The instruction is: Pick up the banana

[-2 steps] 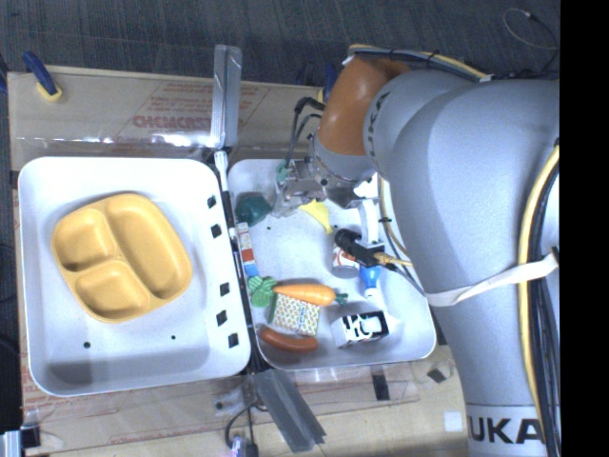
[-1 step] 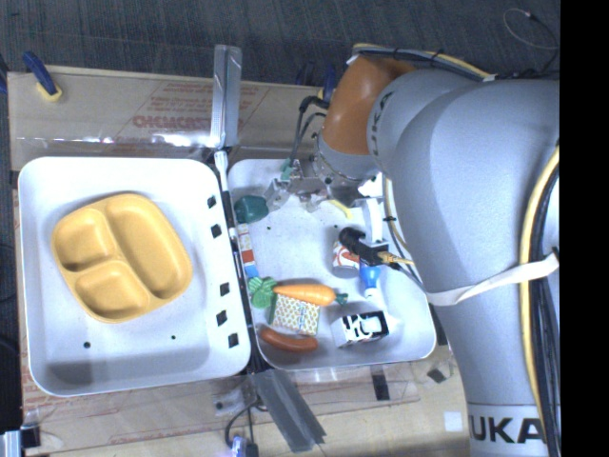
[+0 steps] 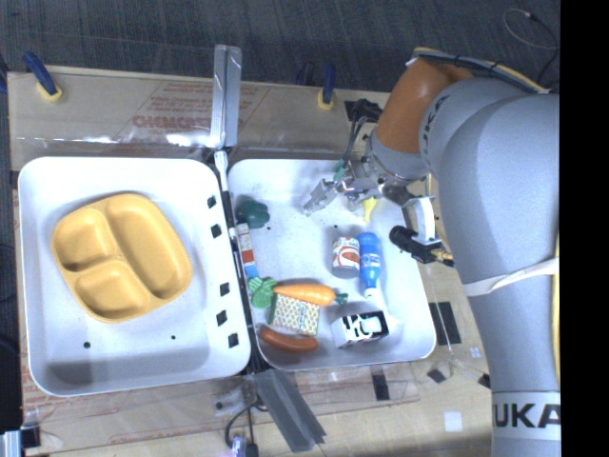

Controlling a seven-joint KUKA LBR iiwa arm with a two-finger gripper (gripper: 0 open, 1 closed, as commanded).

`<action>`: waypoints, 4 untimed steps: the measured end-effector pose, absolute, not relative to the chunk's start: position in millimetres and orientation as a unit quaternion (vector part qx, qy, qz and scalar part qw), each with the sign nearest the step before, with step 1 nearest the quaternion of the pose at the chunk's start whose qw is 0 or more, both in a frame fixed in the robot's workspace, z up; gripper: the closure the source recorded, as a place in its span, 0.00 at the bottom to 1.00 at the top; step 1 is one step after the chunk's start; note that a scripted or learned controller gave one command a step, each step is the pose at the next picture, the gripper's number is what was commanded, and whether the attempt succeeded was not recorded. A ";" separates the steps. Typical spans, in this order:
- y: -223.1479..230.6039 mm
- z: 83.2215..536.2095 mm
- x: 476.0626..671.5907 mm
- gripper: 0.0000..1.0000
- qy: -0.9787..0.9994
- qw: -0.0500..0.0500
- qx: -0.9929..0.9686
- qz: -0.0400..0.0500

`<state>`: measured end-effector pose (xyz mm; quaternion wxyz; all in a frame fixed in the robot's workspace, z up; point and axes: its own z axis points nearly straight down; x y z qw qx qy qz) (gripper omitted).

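Hand (image 3: 331, 190) hung at right bin's (image 3: 285, 184) far edge, grip state untellable, beside a yellow bit (image 3: 370, 201), possibly banana; a blind close could miss it.

This was a robotics lab, not a home or kitchen. A grey industrial arm (image 3: 495, 208) with an orange band reached in from the right over a bench (image 3: 114, 112) covered in taped-down sheeting. Blue clamps (image 3: 40, 72) gripped the bench's far edge (one at the far left, another near the middle). Two shallow white bins (image 3: 38, 350) sat side by side, and the right one held toy food and small packages. Dark carpet (image 3: 285, 8) lay beyond.
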<state>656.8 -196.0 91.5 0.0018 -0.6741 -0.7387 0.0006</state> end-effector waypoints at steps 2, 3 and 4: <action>-164.9 184.4 634.0 1.00 -0.618 0.000 -0.786 0.001; -156.5 89.3 577.1 1.00 -0.415 0.003 -0.910 0.003; -156.6 89.3 577.0 0.00 -0.415 0.003 -0.910 0.003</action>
